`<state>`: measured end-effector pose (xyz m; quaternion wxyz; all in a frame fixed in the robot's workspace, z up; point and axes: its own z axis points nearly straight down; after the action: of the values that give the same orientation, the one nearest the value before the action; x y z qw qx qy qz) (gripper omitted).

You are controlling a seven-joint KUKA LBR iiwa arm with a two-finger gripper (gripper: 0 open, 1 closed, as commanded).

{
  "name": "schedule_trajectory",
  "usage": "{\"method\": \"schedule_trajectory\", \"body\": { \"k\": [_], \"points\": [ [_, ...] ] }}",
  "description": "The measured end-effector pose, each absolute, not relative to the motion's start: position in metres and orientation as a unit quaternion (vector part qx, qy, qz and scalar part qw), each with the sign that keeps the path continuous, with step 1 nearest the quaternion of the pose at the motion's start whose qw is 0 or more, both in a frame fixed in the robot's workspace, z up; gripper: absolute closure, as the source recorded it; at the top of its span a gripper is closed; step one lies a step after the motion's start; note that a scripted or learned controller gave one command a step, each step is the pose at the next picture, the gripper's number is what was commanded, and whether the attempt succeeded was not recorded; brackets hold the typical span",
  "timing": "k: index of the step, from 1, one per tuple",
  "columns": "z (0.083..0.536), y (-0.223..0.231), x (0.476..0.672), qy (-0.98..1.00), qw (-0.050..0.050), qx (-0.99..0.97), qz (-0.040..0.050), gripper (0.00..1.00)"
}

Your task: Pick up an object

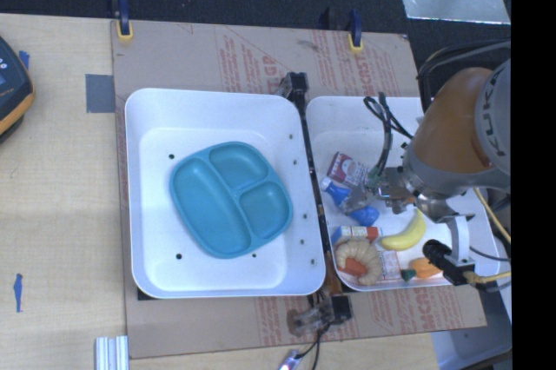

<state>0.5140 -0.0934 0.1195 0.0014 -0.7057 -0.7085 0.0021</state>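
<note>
The right bin (347, 118) holds several small objects. A red and white packet (347, 169) lies at its left, with a blue object (366, 215) just below it. A yellow banana (407, 234) lies toward the front, beside a white and red tube (355, 233). A tan round pastry toy (357, 260) sits at the front left and an orange piece (424, 270) at the front right. My gripper (377, 191) hangs low over the bin's middle, right above the blue object and beside the packet. The wrist hides whatever lies beneath it.
The left bin (148, 112) holds a blue divided plate (230, 199). A black divider (309, 177) runs between the bins. The grey arm with its orange band (460, 129) covers the right bin's far right side. Cables (382, 112) loop over the bin's back.
</note>
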Motion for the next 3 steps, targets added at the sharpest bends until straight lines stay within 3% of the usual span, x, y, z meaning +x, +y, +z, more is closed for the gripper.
{"method": "schedule_trajectory", "body": {
  "k": [1, 2, 3],
  "points": [
    [0.091, -0.102, 0.501, -0.709, 0.002, -0.705, 0.0016, 0.0],
    [0.101, -0.103, 0.501, -0.71, 0.002, -0.704, 0.0025, 1.0],
    [0.101, -0.103, 0.501, -0.71, 0.002, -0.704, 0.0024, 0.0]
  ]
}}
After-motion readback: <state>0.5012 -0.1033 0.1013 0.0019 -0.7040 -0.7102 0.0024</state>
